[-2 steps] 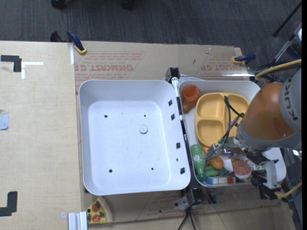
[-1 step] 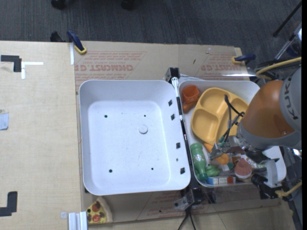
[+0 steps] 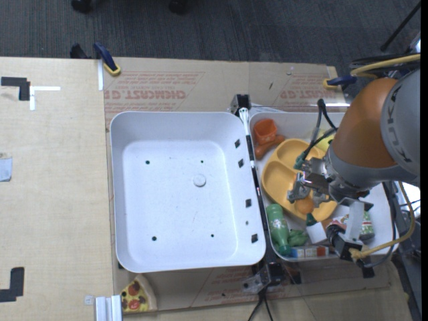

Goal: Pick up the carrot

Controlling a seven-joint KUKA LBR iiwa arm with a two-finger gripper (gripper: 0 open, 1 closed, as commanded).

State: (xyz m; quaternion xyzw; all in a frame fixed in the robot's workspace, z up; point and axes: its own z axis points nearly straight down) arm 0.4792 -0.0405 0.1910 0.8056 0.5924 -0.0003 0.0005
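I have the arm (image 3: 374, 132) reaching in from the right, over the right bin (image 3: 257, 122), with the gripper (image 3: 302, 189) low above the yellow plate (image 3: 284, 172). How the claw stands I cannot tell; the metal there is a small tangle from up here.

The carrot, as best I can judge, is the orange lump (image 3: 305, 206) just under the claw, lying on the plate's near edge. It is mostly hidden by the wrist, so I hold that loosely (the orange cup (image 3: 265, 131) at the far end of the bin is the wrong shape for it). A green bottle (image 3: 276, 225) lies just beside the plate, toward the left bin (image 3: 134, 129).

I read this as the approach-and-grasp step: the claw is over the target but nothing shows between its tips, so I won't call it picked.

Next I'd want the tips set either side of that lump, a firm close, then a straight lift clear of the plate rim. The clutter is tight here; a slanted pull could drag the plate or nudge the bottle.
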